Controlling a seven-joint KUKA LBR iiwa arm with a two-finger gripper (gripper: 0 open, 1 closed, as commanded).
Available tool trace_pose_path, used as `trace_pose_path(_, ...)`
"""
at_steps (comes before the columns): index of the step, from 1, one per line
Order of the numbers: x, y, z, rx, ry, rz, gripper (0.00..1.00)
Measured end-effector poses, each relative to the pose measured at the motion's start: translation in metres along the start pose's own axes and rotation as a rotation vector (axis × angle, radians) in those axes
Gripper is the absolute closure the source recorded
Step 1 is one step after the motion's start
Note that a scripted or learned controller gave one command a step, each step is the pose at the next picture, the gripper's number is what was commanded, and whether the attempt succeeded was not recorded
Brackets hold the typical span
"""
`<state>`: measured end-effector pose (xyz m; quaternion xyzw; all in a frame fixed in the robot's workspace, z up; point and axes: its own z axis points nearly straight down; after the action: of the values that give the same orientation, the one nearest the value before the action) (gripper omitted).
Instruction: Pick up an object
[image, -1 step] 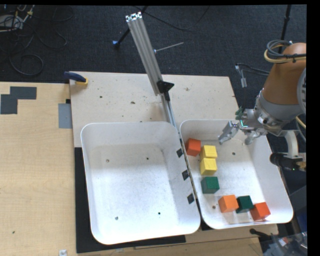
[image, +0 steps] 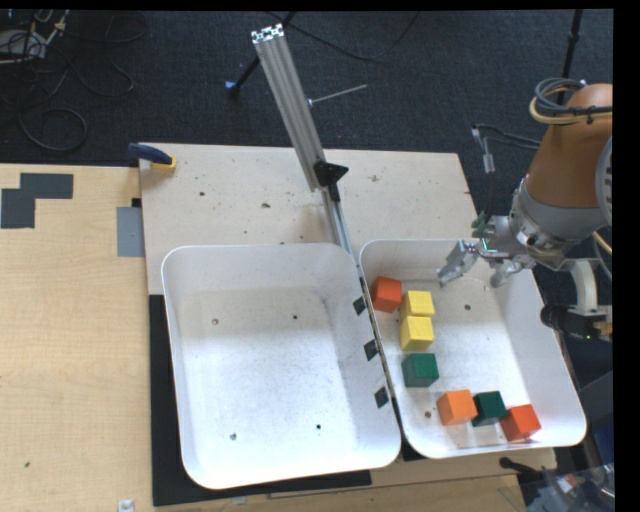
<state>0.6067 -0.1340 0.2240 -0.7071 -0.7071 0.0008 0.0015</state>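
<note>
Two white bins (image: 200, 270), seven blocks (image: 418, 332) in the right bin, slanted metal rail (image: 300, 120) between, jaws (image: 478, 262) apart, holding nothing.

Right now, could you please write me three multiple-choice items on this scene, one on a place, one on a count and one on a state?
1. Which bin holds the blocks?
A. left bin
B. right bin
C. both

2. How many yellow blocks are there?
A. one
B. two
C. four

3. Where is the tool?
A. above the right bin's far end, touching no block
B. resting on a green block
C. over the left bin

Answers:
1 B: all seven blocks lie in the right bin.
2 B: one yellow block sits beside another.
3 A: it hangs near the far rim, apart from the blocks.
</note>
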Motion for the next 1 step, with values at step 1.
trace_pose_path(1, 0.0046, 0.0056, 0.0464, 0.004, 0.0, -0.002, 0.0)
